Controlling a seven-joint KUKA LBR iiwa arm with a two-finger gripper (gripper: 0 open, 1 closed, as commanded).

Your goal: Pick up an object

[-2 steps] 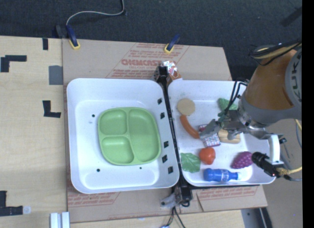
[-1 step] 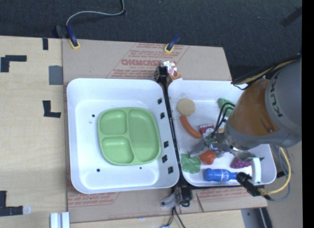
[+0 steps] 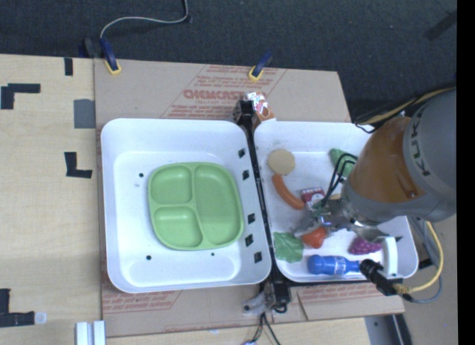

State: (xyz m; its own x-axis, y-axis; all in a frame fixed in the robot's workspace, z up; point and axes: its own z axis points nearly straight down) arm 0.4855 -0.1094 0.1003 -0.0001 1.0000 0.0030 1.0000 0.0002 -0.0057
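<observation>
2 fingers of the gripper (image 3: 310,225) straddle, spread, an orange piece (image 3: 315,237) mid right bin (image 3: 297,132).

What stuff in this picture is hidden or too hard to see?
- Claw: in the camera view the arm's grey wrist covers its top, so open or shut is unclear.
- Dark green toy: partly behind the orange band.
- Purple grape bunch: partly tucked under the arm.
- Small red-and-white packet: print too small to read.
- Shiny wrapped object above the right white bin: too blurred to identify.
</observation>
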